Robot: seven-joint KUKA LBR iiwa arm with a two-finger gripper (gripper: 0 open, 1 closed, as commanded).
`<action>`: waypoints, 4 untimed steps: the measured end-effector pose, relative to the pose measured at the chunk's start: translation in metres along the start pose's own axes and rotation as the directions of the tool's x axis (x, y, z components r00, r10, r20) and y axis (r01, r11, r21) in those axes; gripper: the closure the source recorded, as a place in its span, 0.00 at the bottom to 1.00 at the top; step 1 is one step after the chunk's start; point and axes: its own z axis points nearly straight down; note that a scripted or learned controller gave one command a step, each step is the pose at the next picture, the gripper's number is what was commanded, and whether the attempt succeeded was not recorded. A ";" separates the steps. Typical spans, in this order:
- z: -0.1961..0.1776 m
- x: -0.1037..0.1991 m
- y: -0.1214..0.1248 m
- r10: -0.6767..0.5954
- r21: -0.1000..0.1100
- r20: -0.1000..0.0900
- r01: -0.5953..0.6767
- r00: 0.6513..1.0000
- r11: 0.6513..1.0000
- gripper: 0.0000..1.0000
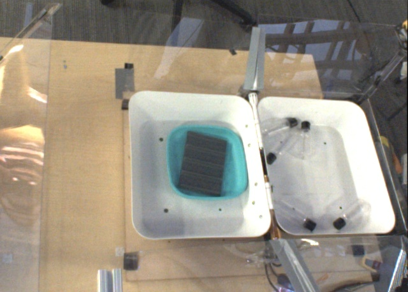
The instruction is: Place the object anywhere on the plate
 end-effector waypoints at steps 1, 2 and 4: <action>0.001 0.070 0.013 -0.003 -0.001 -0.002 0.003 1.000 1.000 0.00; 0.000 0.030 0.006 -0.001 0.000 0.000 0.001 1.000 1.000 0.00; 0.000 0.037 0.007 -0.002 0.000 0.000 0.002 1.000 1.000 0.00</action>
